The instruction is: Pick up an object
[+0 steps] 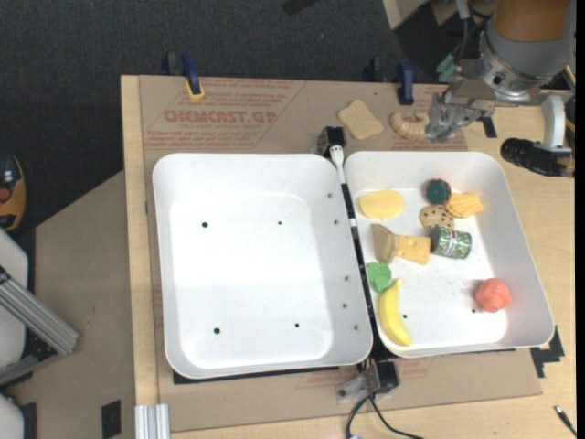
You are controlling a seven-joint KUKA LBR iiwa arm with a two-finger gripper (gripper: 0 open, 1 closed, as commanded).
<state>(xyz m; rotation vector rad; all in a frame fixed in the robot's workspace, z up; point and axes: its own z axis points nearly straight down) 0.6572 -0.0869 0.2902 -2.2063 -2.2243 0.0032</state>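
Black cable (388, 419) curls off the near edge of the table (137, 245), a bare board whose protective paper carries red lettering along its far side. On it sit two shallow white bins side by side. Left bin (247, 263) shows just four small dark dots on its floor. Right bin (516, 245) holds the objects. Nearest in it lies a yellow banana (394, 314), curved, with a green leafy piece (378, 274) touching its far end. To the right, near the bin's near right corner, sits a round pinkish-red object (494, 295), well apart from the rest. Farther back, a tan wedge-like piece (400, 246) lies beside a small green and white can (451, 243) tipped on its side. Just beyond the can is a speckled cookie (435, 217), with a pale yellow oval object (381, 205) to its left and an orange piece (465, 205) to its right. A dark teal ball (438, 190) sits just behind the cookie.

Beyond the bins, on the board itself, a tan slice of toast (360, 119) lies flat, and near it a pale ring-shaped object (409, 123). The gripper (444, 126) hangs just beside that ring, outside the right bin; whether its fingers are released or clenched I cannot tell. Blue clamps (191, 73) pin the far edge, and dark carpet (137, 16) lies past it
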